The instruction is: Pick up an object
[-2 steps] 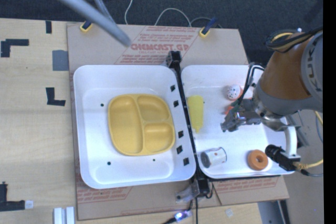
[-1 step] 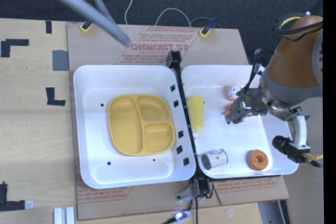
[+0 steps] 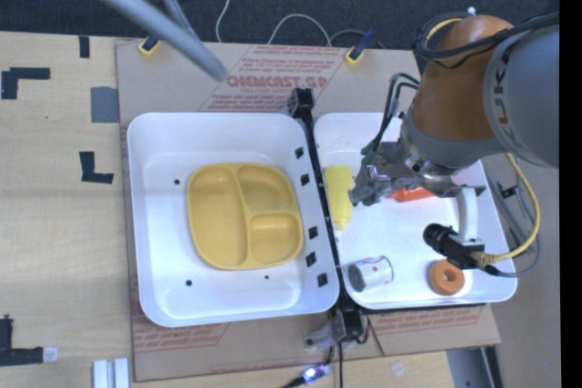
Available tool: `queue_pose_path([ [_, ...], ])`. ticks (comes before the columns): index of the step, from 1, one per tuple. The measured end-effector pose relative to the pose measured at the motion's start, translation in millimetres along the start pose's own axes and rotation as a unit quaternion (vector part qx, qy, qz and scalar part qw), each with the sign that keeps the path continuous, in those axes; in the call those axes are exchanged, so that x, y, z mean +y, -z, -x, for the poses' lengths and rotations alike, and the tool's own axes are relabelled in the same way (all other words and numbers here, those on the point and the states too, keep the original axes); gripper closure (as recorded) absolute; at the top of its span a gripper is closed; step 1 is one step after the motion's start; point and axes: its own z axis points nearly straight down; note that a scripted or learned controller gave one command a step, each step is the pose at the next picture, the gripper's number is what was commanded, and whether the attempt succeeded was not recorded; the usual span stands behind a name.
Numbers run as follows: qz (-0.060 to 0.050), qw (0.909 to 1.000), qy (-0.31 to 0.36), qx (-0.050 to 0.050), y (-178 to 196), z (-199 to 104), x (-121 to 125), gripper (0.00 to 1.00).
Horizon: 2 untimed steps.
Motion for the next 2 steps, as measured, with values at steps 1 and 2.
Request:
queue_pose_path([
  [1, 0.0, 1.0, -0.001, -0.001, -12.9, -46.8, 14.7, 1.0],
  [2, 0.0, 1.0, -0.001, 0.0, -23.5, -91.4, 37.1, 1.0],
])
